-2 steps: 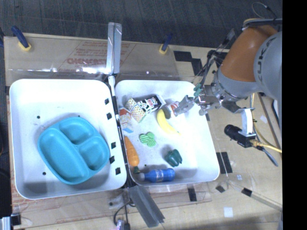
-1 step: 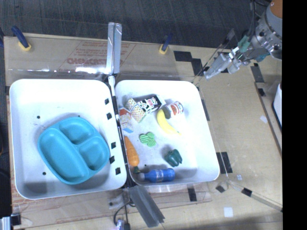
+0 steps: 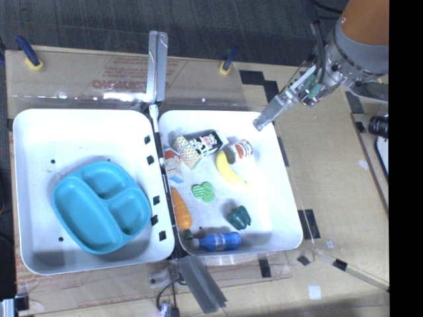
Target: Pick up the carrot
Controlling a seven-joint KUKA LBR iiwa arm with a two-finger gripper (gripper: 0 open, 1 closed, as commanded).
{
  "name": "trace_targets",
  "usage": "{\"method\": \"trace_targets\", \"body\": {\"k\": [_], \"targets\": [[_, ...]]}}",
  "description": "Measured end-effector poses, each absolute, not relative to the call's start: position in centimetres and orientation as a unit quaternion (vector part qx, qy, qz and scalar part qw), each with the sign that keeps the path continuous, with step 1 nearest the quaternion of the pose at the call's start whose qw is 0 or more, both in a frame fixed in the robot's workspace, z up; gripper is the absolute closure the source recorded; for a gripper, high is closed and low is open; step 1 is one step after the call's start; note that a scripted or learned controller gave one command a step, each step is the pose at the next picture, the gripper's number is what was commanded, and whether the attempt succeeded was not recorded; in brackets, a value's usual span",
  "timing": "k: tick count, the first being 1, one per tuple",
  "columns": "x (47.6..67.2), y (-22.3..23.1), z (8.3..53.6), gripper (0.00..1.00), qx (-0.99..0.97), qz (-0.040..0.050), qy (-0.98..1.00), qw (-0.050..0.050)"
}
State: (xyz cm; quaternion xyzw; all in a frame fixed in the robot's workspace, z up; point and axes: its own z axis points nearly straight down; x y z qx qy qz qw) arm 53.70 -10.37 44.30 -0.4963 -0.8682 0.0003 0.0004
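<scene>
The carrot (image 3: 182,209) lies in the right bin (image 3: 281,197), hard against its left wall, long axis running near to far with the thicker orange end farther away and a darker tip pointing toward the near edge. It looks like a toy: probably light, rigid and smooth, so it could slip or roll if pinched off-centre. The best hold is likely across the thick middle, fingers closing left to right, though the bin wall just beside it leaves little room for the left finger.

Near its tip a blue bottle (image 3: 217,242) lies on its side along the bin's near wall. To the right of the carrot sit a light green piece (image 3: 204,191) and a dark green piece (image 3: 238,216), then a banana (image 3: 229,167) farther off. At the far end of the bin a cluster of small packages (image 3: 192,149) crowds together, one dark carton carrying a label, but the print is too small to read. Red lettering on the cardboard beyond the bins is likewise illegible.

The left bin (image 3: 33,177) holds a blue divided plate (image 3: 100,207).

The gripper (image 3: 263,119) hangs over the right bin's far right corner, well apart from the carrot; I cannot tell how its jaws stand at this angle, and nothing is seen in it.
</scene>
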Motion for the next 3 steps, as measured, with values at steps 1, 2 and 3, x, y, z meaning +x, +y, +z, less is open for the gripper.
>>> {"method": "trace_targets", "body": {"k": [1, 2, 3], "targets": [[48.0, -8.2, 44.4, 0.0, -0.326, 0.0003, -0.946, -0.001], [47.7, -0.2, 44.3, 0.0, -0.215, 0.0004, -0.977, 0.0], [47.7, 9.5, 44.3, 0.0, -0.208, -0.0001, -0.978, -0.002]]}}
